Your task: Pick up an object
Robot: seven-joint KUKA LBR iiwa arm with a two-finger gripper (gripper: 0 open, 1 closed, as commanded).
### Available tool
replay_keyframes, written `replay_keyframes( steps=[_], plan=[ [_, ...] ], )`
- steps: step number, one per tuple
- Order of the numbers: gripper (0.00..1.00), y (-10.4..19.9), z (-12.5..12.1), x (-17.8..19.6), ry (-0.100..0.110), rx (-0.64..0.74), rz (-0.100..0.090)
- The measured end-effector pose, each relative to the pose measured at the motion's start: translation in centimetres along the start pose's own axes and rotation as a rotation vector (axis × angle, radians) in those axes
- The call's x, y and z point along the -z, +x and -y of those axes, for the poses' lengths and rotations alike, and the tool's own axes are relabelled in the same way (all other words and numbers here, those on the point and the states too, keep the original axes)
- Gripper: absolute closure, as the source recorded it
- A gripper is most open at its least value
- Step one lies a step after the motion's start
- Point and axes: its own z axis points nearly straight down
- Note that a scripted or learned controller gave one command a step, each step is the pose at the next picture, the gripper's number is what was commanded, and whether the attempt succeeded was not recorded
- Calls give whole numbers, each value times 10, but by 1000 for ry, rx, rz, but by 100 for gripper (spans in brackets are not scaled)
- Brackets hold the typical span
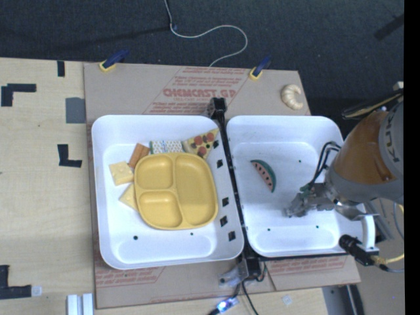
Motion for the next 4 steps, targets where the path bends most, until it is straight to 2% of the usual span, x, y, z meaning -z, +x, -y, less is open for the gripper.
replay_keyframes(
  steps=[2, 3, 4],
  plan=[
    [100, -4, 14, 97, 0, 0, -1],
    [100, -4, 14, 131, -1, 1, -1],
    [100, 48, -5, 120, 3, 6, -3]
  ],
)
